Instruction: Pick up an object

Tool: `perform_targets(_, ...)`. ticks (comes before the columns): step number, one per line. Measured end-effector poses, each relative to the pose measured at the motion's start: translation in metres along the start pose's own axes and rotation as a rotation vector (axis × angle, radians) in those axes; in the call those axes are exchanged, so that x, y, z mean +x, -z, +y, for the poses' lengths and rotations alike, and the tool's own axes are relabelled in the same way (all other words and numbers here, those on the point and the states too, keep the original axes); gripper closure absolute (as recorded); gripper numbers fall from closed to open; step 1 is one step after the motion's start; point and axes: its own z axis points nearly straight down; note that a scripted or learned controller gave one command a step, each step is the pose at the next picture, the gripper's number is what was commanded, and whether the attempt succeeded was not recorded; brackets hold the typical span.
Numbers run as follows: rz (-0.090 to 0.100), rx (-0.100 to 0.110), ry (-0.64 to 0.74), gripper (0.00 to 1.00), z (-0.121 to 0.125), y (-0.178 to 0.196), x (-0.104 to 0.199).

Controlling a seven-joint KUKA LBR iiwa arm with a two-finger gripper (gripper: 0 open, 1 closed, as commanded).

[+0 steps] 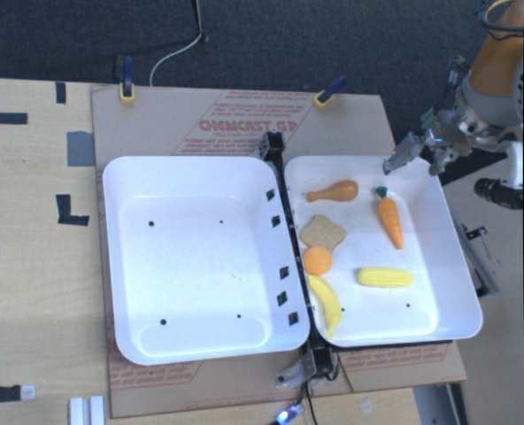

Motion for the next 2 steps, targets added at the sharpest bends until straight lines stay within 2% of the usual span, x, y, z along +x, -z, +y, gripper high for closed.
perform_targets(1,0.005,0.014,-0.001,0.0,-0.041,-0.118,0.009)
perform_targets(2,0.0,0.001,0.002,1.0,-0.036,-0.1,0.008)
